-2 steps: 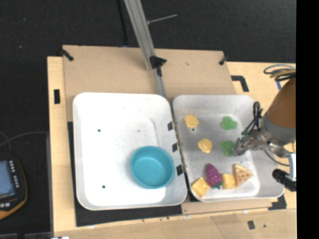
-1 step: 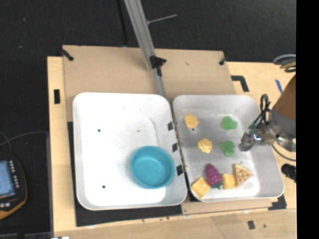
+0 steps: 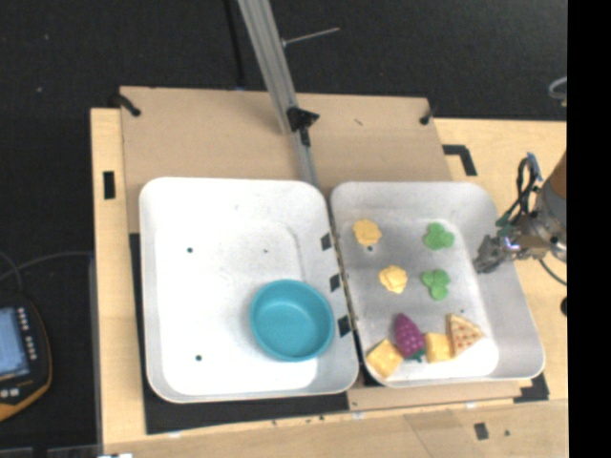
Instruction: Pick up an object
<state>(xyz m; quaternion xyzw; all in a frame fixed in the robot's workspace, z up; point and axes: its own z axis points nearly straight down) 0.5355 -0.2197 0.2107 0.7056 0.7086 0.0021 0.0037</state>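
At the right bin's edge, the claw is approaching, grip state unclear; next, lowering onto a green toy.

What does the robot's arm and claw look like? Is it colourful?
Not very colourful. At the picture's right edge you can see a small dark grey metal gripper with a bluish-white glint on it. Thin black cables loop above it, and a bit of orange-brown arm peeks in beside them.

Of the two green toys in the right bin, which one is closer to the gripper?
The upper green toy, level with the gripper at the bin's right edge. The lower green toy lies further down, beside a yellow piece.
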